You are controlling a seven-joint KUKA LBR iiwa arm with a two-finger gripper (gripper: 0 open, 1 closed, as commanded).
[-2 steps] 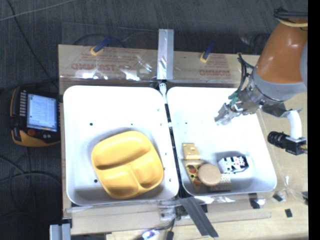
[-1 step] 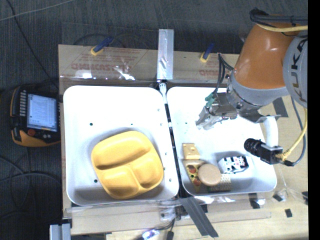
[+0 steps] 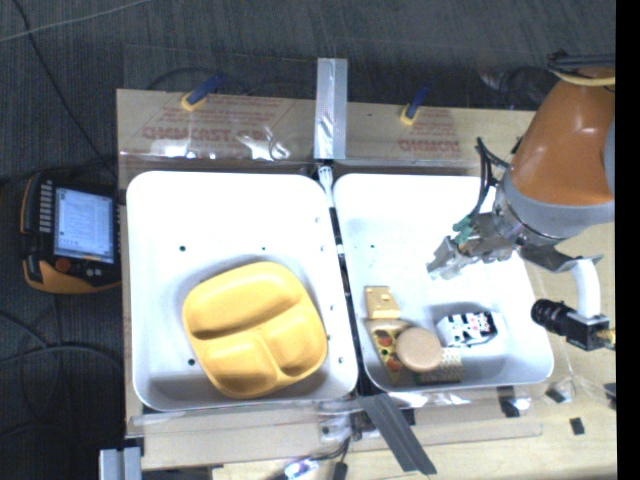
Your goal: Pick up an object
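Note:
A yellow divided tray [image 3: 256, 327] lies in the left bin [image 3: 160, 208]. In the right bin [image 3: 400, 208], near its front wall, sit a small tan block [image 3: 379, 303], a round brown disc [image 3: 418, 348] on a patterned card, and a black-and-white patterned object [image 3: 467, 328]. My gripper [image 3: 447, 260] hangs over the right part of the right bin, just above and behind the black-and-white object. Nothing shows between its fingers.
The grey and orange arm [image 3: 570, 158] covers the right bin's right rim. A handheld pendant with a screen [image 3: 75, 230] lies left of the bench. A metal divider strip [image 3: 332, 108] stands behind the bins. White bin floor lies bare toward the back.

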